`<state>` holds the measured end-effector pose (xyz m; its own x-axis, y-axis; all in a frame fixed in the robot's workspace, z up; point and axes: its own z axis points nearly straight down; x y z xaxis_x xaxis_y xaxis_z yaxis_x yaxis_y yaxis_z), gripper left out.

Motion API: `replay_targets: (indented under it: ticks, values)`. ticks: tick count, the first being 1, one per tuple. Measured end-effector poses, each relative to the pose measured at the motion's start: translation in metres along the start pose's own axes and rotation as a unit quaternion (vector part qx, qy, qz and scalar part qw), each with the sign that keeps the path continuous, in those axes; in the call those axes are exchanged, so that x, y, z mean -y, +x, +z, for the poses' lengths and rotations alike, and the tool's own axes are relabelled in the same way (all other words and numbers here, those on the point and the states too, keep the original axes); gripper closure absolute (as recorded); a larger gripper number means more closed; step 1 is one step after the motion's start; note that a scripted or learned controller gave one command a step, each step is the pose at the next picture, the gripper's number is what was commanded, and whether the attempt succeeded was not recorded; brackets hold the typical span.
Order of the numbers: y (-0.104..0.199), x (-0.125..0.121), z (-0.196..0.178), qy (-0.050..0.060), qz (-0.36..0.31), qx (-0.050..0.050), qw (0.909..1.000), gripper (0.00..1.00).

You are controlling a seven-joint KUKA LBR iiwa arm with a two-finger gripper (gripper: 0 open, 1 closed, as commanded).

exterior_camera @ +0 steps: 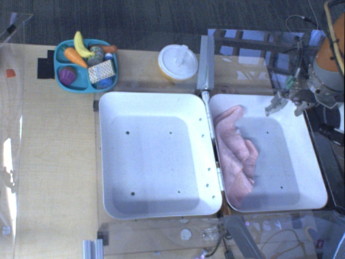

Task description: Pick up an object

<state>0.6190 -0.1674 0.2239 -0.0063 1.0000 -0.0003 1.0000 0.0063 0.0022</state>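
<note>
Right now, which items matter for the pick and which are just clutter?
Job:
pink cloth, lying in the right bin
gripper, above that bin's far right corner

Lying about:
left bin
blue tray of toy food
yellow lidded tub

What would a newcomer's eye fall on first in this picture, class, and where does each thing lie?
First the pink cloth, crumpled along the left side of the right bin. Next the blue tray of toy food at the bench's far left corner, with a white lid beside it. The gripper hangs over the right bin's far right corner, apart from the cloth.
</note>
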Motion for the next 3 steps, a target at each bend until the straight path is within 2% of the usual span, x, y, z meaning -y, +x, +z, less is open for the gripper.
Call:
replay_targets:
  ticks: [1, 2, 3]
  values:
    - [0.038, -0.042, 0.126, -0.002, -0.218, 0.001, 0.9758, 0.00]
    - [0.070, 0.035, 0.133, -0.006, -0.224, 0.002, 0.9746, 0.00]
    - [0.056, 0.127, 0.132, -0.007, -0.213, 0.002, 0.9770, 0.00]
